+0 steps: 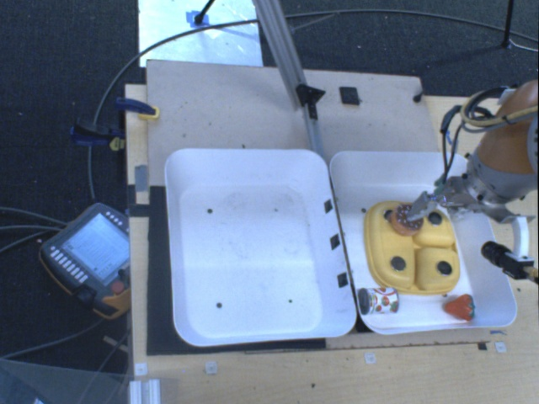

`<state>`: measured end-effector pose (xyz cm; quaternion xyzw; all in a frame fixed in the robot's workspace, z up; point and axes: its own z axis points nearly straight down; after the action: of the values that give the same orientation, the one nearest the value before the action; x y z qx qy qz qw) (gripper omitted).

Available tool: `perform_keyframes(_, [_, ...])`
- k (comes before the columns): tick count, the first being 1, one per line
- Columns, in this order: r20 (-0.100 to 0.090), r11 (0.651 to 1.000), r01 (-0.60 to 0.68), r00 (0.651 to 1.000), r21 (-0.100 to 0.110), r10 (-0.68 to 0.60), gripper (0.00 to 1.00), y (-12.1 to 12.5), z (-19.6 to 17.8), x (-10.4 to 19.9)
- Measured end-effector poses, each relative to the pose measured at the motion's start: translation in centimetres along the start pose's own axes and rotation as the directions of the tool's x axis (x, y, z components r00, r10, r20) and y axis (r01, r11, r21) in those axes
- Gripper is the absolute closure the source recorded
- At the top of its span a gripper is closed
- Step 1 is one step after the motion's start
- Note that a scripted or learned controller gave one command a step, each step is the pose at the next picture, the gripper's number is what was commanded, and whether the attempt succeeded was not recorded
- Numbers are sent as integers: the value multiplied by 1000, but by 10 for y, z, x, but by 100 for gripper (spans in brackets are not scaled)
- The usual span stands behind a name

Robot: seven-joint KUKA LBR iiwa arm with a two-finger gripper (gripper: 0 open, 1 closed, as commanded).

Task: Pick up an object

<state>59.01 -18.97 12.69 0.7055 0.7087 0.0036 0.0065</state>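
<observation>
A yellow moulded tray [412, 249] is lying under the gripper [413, 215], whose opening I cannot tell; it is reaching, and next needs a firm grasp.

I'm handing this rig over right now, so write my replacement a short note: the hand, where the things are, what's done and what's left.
Hand: low over the upper left part of the yellow tray in the right bin, at a small dark round piece there. I can't tell if it grips anything.
Also in the right bin: a small printed cup lying by the front edge and a red strawberry-like toy in the front right corner.
Done: nothing visibly lifted.
Left: get one thing clearly off the bin floor.
</observation>
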Motion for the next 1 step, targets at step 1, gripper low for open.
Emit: perform_keyframes(1, [-2,1000,1,1000,-1,-1,100,1,-10,0])
